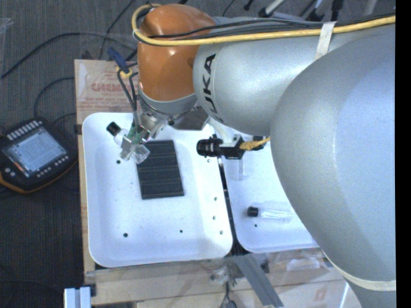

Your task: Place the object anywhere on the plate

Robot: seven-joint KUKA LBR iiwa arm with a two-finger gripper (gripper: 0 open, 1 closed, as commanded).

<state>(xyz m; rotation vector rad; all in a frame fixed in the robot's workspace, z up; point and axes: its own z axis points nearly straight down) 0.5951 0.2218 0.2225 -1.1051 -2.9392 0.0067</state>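
Resting place of the object: we see a small clear tube [272, 213] with a black cap [252, 211] lying on its side on the floor of the right bin [276, 241]; we take it as the thing to be placed.
Object and plate: the tube is well apart from the plate, in the other bin, and the wall between both bins lies between them.
Object and gripper: nothing touches the tube; the gripper is far from it, over the other bin.
Plate: a dark ribbed rectangle [160, 171] lies flat in the left bin [103, 249], a little above the middle of its floor, with the long side running away from us.
Gripper [133, 147]: it hangs just at the upper left corner of the plate, low over the bin floor.
Gripper state: we cannot tell if it is open or closed, because this part is small and partly transparent.
Small dark piece [113, 129]: it is just beside the gripper, to the upper left; we cannot tell if it belongs to the gripper.
Arm [321, 127]: the grey body comes from the right and covers much of the right bin; the orange band [167, 50] is above the wrist.
Cable [257, 34]: a yellow cable runs along the arm to the orange band.
Outside the bins: a control pendant [32, 153] with a lit screen lies on the floor at the left.
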